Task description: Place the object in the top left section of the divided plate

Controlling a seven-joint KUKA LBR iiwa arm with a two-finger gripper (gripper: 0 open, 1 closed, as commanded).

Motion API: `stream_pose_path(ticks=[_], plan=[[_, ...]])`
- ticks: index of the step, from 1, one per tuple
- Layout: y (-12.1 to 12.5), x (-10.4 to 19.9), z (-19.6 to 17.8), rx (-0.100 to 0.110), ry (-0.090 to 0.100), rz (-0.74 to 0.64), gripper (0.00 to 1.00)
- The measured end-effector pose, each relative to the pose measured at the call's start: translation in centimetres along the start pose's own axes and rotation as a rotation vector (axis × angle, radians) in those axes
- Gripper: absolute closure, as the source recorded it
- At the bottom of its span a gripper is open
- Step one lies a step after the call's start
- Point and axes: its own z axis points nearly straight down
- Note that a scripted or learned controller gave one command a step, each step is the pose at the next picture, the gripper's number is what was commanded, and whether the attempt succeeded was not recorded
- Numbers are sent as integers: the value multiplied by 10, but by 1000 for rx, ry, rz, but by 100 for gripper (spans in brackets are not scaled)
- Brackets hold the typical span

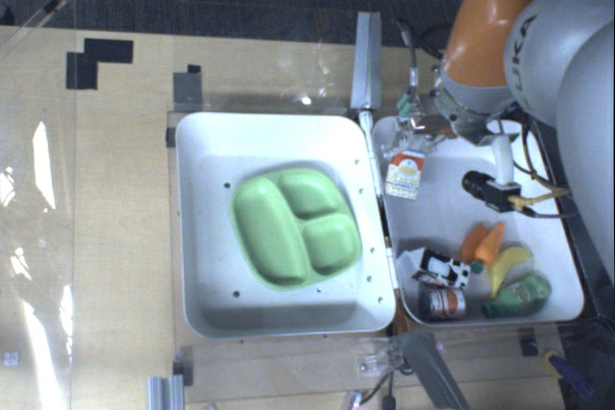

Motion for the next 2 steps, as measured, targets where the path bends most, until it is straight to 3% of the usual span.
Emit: stream_pose_path(ticks=[1,2], plan=[[-35,87,1,3,3,-10,100],[-35,87,1,3,3,-9,0]])
